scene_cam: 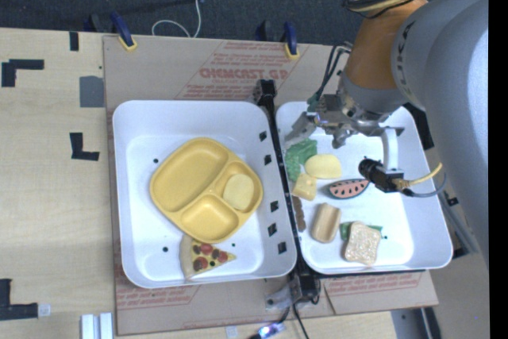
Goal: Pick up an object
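Note:
The right bin (429,250) holds several toy foods: a green leafy piece (298,156), a pale yellow lemon-like piece (323,166), a yellow chunk (305,186), a watermelon slice (348,188), a tan bread roll (325,222) and a sandwich (362,243) on a green bit. My gripper (323,129) hangs over the back left of this bin, just above the green piece and the pale yellow piece. Its fingers (302,125) are spread apart with nothing between them.
The left bin (131,194) holds a yellow compartment plate (205,188) and a pizza slice (204,256) near its front wall. A black divider (278,171) runs between the bins. The grey arm with its orange band (381,44) fills the upper right.

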`<state>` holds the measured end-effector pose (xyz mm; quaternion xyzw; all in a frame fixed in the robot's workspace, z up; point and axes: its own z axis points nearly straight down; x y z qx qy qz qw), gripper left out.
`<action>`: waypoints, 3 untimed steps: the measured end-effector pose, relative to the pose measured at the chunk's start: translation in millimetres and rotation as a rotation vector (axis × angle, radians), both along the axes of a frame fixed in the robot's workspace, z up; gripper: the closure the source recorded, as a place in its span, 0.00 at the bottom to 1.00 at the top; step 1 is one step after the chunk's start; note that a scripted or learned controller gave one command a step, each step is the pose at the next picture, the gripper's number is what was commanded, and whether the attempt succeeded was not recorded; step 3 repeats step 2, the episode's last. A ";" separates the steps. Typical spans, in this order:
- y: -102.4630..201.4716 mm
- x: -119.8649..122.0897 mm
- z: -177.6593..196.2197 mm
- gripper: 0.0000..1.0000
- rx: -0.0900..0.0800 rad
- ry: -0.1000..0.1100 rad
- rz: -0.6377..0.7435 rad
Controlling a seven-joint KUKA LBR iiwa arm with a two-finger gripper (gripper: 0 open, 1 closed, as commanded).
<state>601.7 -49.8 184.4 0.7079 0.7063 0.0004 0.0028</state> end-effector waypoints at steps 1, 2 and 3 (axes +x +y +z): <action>48.1 -60.3 103.0 0.00 0.006 0.001 0.008; 47.8 -114.5 137.4 0.00 0.005 0.005 0.004; 47.8 -114.5 137.4 0.00 0.005 0.005 0.004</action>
